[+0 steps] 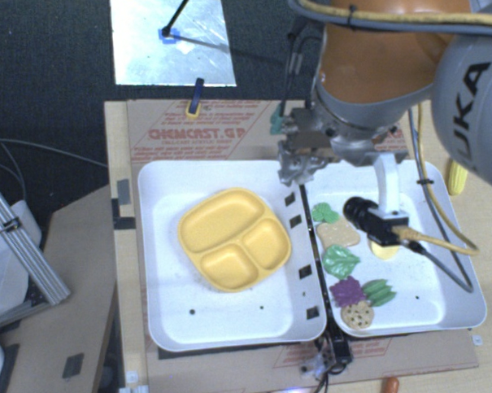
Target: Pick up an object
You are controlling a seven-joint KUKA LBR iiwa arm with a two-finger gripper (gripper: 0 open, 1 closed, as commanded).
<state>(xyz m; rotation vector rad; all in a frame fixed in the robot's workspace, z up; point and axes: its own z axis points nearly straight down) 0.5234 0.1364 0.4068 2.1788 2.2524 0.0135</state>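
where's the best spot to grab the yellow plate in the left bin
The yellow plate lies flat, face up, too wide to span. Best guess: come straight down and pinch its raised rim at the view's left, astride the wall, where the left bin has bare floor beside it.

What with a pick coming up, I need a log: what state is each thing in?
Yellow three-compartment plastic plate: right side up, flat in left white bin.
Round chocolate-chip cookie: flat in right white bin.
Purple toy grape bunch: lying loose, same bin.
Green pea pods: lying loose beside grapes.
Gripper: near the bins' shared wall.
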